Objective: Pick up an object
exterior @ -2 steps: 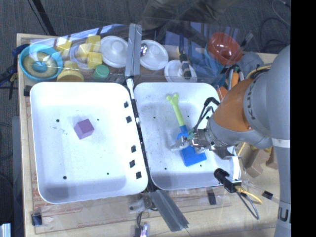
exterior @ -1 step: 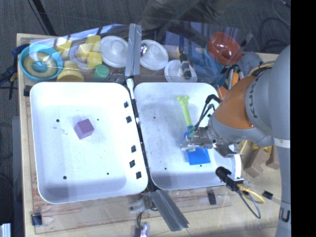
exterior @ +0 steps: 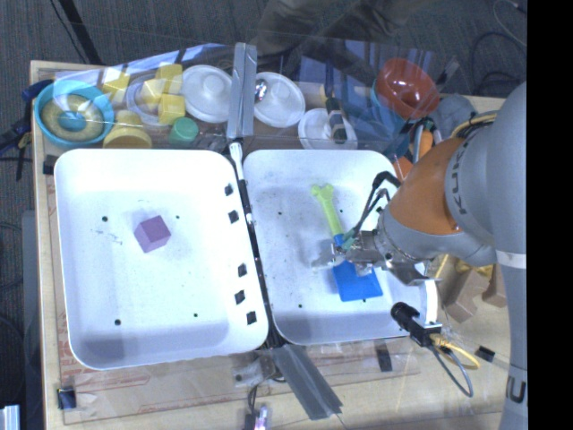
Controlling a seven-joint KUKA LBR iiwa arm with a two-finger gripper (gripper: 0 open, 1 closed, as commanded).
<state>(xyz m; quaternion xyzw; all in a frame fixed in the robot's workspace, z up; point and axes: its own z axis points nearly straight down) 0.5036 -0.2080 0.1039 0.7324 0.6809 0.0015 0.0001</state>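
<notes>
You had the counter (exterior: 40,267) carrying two white bins. The left bin (exterior: 89,330) held a purple cube (exterior: 152,233), lying well apart from the arm (exterior: 439,209). The arm reached low into the right bin (exterior: 286,312), its end effector (exterior: 351,254) down at the near end of a green stick (exterior: 326,206) and just above a blue block (exterior: 357,282). You could not tell how it was set, or whether it had anything. The pick looked unfinished: nothing was visibly lifted, so grasp and lift remained.
</notes>
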